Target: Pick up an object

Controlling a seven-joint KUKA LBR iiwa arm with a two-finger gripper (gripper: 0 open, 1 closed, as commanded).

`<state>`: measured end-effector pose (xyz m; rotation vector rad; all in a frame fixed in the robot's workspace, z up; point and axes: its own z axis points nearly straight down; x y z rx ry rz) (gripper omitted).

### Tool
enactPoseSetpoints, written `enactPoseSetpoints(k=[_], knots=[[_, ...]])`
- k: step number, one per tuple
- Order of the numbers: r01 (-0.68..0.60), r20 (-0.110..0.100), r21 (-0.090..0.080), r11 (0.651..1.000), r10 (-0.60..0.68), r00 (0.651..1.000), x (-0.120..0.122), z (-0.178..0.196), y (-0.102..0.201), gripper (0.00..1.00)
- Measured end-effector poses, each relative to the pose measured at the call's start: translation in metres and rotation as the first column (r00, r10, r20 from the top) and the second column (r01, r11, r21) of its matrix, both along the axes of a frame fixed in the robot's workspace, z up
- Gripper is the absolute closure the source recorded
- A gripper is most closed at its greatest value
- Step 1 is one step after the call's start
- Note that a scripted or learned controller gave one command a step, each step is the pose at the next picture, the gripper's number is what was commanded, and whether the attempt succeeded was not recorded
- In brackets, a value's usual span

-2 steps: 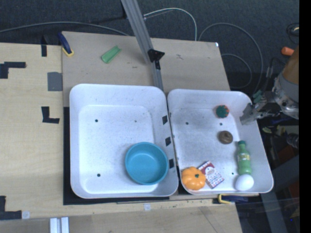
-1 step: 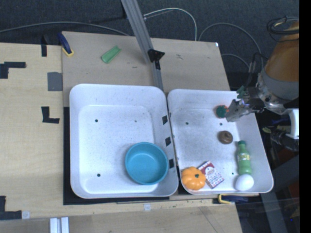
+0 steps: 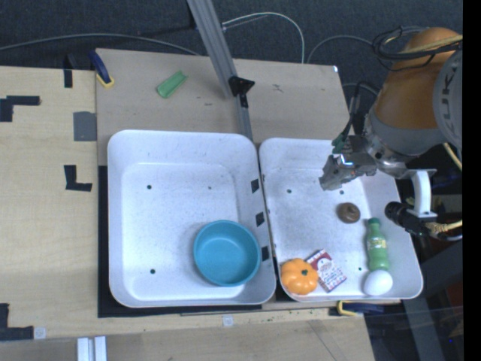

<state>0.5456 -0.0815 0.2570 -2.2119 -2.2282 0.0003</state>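
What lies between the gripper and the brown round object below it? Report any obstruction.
Nothing visible. The gripper hangs over the right bin, and bare bin floor separates it from the brown round object. The green bottle stands off to the side, beyond the object.

Arm (image 3: 421, 89): grey body with a broad orange band above the wrist. Black cables loop over the band. Gripper (image 3: 334, 173): dark grey metal.

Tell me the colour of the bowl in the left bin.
The bowl is blue, seen in the camera view.
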Motion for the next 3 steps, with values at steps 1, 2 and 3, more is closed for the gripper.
enactPoseSetpoints(k=[1,2,3], knots=[[0.001,-0.002,0.0,1.0,-0.001,1.0,0.015,-0.015,0.048,1.0],[0.0,-0.002,0.0,1.0,0.0,1.0,0.022,-0.03,0.103,1.0],[-0.001,0.001,0.001,1.0,0.001,1.0,0.039,-0.023,0.159,1.0]])
